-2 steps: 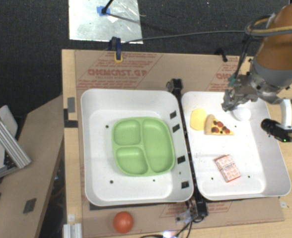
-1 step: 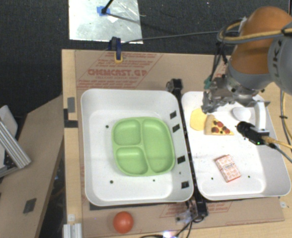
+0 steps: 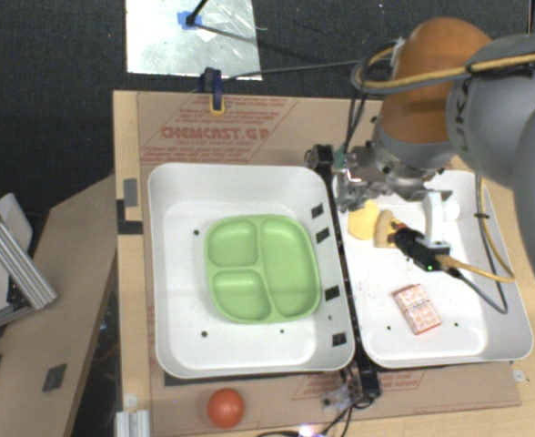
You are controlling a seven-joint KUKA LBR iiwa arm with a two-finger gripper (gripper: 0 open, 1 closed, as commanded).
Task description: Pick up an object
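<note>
Yellow block (image 3: 365,221) sits beneath my gripper (image 3: 351,192) in right bin (image 3: 486,335); finger state hidden, cannot tell. Pink packet (image 3: 417,308) nearby; green divided tray (image 3: 263,268) in left bin (image 3: 181,208).

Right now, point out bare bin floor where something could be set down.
Free: the right bin floor around the pink packet, and the left bin margin around the green divided tray. Crowded: the right bin's far end, under the gripper by the yellow piece.
</note>
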